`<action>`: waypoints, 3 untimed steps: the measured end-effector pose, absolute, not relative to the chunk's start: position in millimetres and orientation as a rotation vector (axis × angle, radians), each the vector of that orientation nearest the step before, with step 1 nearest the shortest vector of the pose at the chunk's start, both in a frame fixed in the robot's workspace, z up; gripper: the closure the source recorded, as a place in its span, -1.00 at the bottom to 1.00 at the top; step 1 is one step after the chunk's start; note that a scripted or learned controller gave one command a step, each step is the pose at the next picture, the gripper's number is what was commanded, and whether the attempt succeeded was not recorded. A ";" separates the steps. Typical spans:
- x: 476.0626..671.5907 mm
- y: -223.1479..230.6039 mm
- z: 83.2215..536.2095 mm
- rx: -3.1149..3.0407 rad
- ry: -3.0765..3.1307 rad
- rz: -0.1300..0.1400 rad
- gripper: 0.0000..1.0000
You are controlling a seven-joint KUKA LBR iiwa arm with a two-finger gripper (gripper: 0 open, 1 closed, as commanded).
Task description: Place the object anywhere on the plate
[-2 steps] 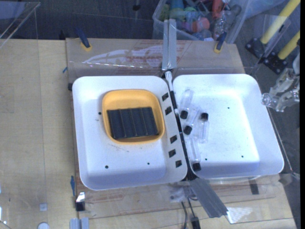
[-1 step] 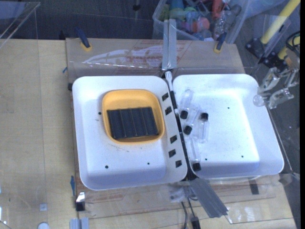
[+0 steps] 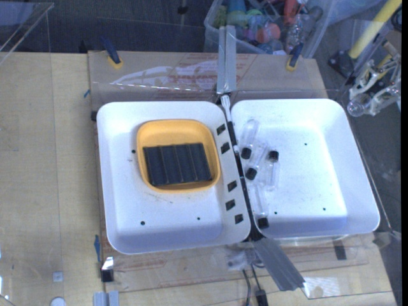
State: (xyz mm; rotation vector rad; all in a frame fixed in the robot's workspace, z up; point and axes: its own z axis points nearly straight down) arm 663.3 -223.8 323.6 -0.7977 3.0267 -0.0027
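Two white bins [image 3: 299, 116] sit side by side on a wooden bench [image 3: 44, 171], joined by a dark divider strip [image 3: 231, 171]. Behind them lies a sheet of cardboard [image 3: 159, 75], and a clear tub of colourful toys [image 3: 271, 11] stands at the back

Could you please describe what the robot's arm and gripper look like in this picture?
The gripper is a pale, whitish-grey openwork frame of thin struts with dark gaps between them, and it is somewhat blurred. Above it, the arm shows as a smooth, round yellow length. The picture is too soft to make out any cables or markings.
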 end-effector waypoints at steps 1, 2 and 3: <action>668.4 -221.6 322.5 -1.219 2.884 -0.002 1.00; 668.3 -221.6 356.1 -1.640 2.668 -0.004 1.00; 667.9 -221.7 436.4 -2.038 2.378 -0.005 1.00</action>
